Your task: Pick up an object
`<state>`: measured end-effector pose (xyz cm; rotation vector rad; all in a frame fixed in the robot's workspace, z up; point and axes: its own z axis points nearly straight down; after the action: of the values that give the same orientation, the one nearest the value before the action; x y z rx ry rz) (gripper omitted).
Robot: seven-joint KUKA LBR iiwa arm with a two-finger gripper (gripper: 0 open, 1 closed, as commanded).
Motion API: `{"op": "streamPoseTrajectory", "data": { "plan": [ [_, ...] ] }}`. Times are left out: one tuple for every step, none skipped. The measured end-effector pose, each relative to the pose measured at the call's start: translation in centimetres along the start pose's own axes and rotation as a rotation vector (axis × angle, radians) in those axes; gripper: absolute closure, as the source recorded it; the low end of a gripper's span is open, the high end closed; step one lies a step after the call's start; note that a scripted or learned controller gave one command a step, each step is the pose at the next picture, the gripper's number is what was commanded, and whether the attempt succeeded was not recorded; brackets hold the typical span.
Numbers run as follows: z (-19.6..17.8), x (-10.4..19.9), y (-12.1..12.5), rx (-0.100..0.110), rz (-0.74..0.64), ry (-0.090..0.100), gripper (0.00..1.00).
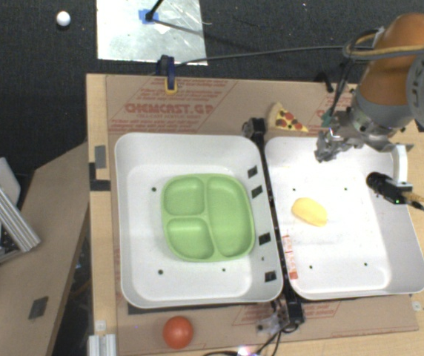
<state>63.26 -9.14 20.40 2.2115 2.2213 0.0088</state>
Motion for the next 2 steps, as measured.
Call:
{"op": "streamPoseTrajectory", "data": {
  "plan": [
    [-0.6, 0.0, 0.1, 0.006, 0.001, 0.001, 1.0],
    [-0.3, 5.3, 0.0, 0.008, -0.004, 0.003, 1.0]
  ]
}}
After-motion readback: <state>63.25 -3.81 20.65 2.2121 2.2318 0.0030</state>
